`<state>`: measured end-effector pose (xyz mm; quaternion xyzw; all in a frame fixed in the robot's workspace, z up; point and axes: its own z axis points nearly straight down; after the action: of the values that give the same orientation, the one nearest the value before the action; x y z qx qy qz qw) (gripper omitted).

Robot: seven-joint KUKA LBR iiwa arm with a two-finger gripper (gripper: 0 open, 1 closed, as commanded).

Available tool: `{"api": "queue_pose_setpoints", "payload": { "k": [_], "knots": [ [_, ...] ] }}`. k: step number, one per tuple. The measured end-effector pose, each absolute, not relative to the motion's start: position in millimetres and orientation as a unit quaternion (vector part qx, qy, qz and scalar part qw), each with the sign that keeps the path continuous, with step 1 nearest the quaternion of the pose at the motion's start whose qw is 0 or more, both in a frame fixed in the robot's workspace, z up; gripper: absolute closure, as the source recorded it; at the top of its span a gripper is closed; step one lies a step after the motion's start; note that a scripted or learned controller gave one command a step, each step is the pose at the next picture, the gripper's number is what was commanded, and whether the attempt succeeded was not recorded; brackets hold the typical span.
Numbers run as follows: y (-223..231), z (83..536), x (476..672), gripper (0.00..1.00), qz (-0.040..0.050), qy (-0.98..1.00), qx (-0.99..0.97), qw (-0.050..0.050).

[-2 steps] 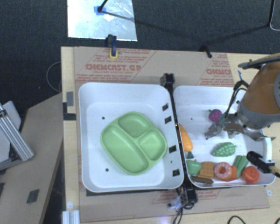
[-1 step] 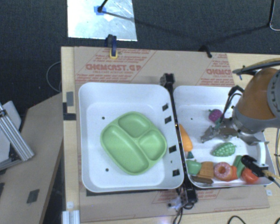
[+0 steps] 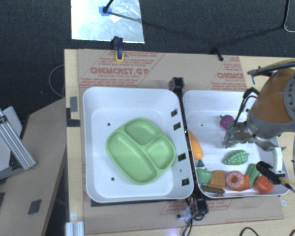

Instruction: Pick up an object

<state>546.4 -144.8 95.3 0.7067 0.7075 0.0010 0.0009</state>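
1. We see the tool [image 3: 232, 139] low inside the right bin [image 3: 206, 102], near the middle of its floor. Its fingers are too dark and small for us to judge, so we cannot tell whether they stand apart or together, and we see nothing between them.

2. The nearest candidates are the purple toy [image 3: 227, 121], just toward the far wall from the tool, and the green bumpy toy [image 3: 235, 157], just toward the near wall.

3. Along the near wall lie a donut [image 3: 234, 180], a brown slab [image 3: 217, 179], a green piece [image 3: 203, 175] and a red piece [image 3: 263, 183]; an orange carrot [image 3: 195, 145] hugs the left wall.

4. We judge the step in hand is closing in on one toy. Done well, we would centre over a lone piece and come straight down.

5. The near wall's row is crowded and close to the rim, so fingers may catch there.

6. Open floor lies toward the far-left corner of the right bin. The left bin [image 3: 96, 102] holds a green divided plate [image 3: 140, 150].
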Motion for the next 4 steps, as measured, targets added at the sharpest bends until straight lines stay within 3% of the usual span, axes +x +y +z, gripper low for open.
{"api": "queue_pose_setpoints", "payload": {
  "k": [3, 4],
  "knots": [
    [-140.2, 227.2, 547.7, 1.0, 0.0018, 0.709, 0.706, 0.003],
    [-85.8, 233.7, 556.1, 1.0, 0.0015, 0.711, 0.704, 0.001]
  ]
}}
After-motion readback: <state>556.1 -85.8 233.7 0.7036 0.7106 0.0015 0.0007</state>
